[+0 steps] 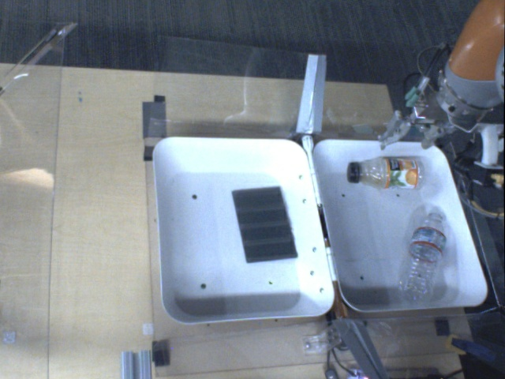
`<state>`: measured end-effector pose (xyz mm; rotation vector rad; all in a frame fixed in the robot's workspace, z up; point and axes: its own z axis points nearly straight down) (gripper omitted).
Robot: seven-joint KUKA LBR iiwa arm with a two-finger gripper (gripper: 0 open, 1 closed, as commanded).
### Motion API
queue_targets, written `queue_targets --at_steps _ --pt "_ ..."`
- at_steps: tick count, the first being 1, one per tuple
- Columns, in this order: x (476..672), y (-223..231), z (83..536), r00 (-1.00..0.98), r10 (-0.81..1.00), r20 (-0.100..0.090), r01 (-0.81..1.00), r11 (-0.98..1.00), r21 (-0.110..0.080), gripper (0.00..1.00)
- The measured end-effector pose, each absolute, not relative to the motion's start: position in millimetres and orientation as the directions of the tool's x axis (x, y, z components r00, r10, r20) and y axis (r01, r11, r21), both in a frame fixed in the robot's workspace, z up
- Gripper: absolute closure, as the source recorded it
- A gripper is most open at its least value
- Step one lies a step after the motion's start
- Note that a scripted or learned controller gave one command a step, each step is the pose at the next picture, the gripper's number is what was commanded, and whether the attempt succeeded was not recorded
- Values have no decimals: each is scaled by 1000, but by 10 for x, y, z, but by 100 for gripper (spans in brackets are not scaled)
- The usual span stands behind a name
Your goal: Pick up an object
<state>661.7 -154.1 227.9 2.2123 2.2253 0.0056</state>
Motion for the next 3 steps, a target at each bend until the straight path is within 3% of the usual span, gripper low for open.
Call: queue_targets --at_steps 1,2,3 --pt "6617 -1541 2280 -6 1000 0 1000 6 5 0" --pt "6636 -1525 2406 -13 1000 -1 1000 13 12 100" --pt "6636 -1524 2405 -13 1000 -2 1000 13 12 0"
